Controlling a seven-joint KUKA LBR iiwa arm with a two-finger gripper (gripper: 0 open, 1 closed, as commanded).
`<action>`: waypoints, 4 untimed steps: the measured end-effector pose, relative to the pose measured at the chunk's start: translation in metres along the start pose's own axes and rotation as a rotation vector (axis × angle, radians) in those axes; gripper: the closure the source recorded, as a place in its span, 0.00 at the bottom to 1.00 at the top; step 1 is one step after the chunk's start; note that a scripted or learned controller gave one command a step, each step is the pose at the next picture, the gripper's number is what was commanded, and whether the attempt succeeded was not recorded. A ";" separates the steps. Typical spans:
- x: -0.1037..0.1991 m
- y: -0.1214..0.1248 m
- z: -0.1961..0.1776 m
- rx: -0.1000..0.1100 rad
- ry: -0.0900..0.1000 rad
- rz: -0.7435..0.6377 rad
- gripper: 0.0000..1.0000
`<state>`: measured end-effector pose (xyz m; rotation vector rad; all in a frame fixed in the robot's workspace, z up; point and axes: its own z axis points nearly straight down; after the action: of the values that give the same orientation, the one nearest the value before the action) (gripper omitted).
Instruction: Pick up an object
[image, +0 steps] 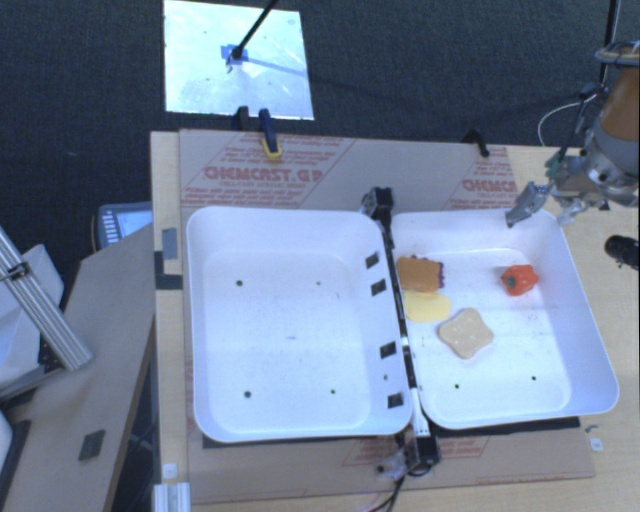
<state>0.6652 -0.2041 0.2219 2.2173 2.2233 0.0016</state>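
Orange-red plastic toy pepper (518, 280) is lying in the right white bin (580, 330); the gripper (548, 203), fingers spread wide and empty, is hovering above the bin's far rim, risking clipping it.

Four items are crowding the right bin's (585, 330) left and far parts: brown piece (420, 273), yellow slice (428, 307), bread (465, 333), red piece (518, 280); its near-right floor is lying open.

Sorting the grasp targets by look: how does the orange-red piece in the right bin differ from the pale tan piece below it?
The orange-red piece is smaller and vivid, with a dark green patch; the tan piece is larger, pale and looks flat. The orange-red piece lies apart near the far right wall, while the tan piece sits close beside the yellow piece. Both lie in the right bin, ungrasped.
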 end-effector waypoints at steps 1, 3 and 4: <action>-0.002 0.004 -0.319 -0.019 -0.007 -0.004 0.00; 0.070 0.005 -0.313 0.000 0.001 -0.007 1.00; 0.153 0.005 -0.313 -0.001 0.003 -0.011 1.00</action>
<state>0.6690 -0.0511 0.5352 2.2065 2.2361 0.0058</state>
